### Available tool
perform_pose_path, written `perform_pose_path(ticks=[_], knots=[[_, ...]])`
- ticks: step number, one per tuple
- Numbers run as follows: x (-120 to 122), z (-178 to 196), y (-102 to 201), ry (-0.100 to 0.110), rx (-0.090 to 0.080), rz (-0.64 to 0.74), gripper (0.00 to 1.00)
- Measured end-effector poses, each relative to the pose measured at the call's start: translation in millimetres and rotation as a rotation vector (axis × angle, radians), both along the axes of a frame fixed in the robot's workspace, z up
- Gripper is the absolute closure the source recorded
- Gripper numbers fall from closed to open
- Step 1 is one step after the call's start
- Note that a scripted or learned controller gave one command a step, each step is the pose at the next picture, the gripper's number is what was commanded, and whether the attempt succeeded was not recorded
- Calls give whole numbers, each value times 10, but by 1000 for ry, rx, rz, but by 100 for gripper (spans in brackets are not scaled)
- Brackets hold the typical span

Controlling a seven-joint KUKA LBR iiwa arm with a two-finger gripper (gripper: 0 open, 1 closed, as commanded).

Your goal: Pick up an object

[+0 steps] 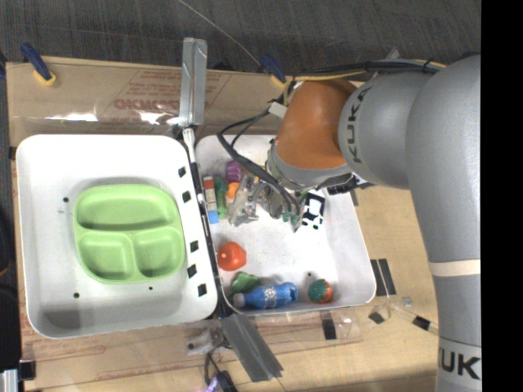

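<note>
— Reaching down into the right bin (359, 268), the gripper (263, 200) hangs over the clutter at its upper left, likely because most objects crowd there. Whether it grips anything, I cannot tell.

— What lies around?

— A purple piece (234, 171) and an orange bit (232, 191) just beside it, a black-and-white toy (312, 211) to its right. Further down: an orange-red fruit (231, 256), a blue bottle (270, 295), a small ball (319, 290). The left bin (41, 243) bears a green tray (128, 232). Crowding near the divider may hinder a clean grasp.

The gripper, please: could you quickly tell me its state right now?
Gripper: down in the right bin among the small objects; open, closed or holding cannot be told.
</note>
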State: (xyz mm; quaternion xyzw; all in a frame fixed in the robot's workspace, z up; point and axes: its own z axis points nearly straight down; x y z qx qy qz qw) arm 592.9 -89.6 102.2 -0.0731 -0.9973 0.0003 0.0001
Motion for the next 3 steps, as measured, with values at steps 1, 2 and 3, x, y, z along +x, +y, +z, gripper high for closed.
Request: perform_pose_path(ticks=[1,2,3], knots=[[-4,-4,4,3,1,1,0],[9,105,4,0,-1,5,100],[7,102,6,0,-1,6,0]])
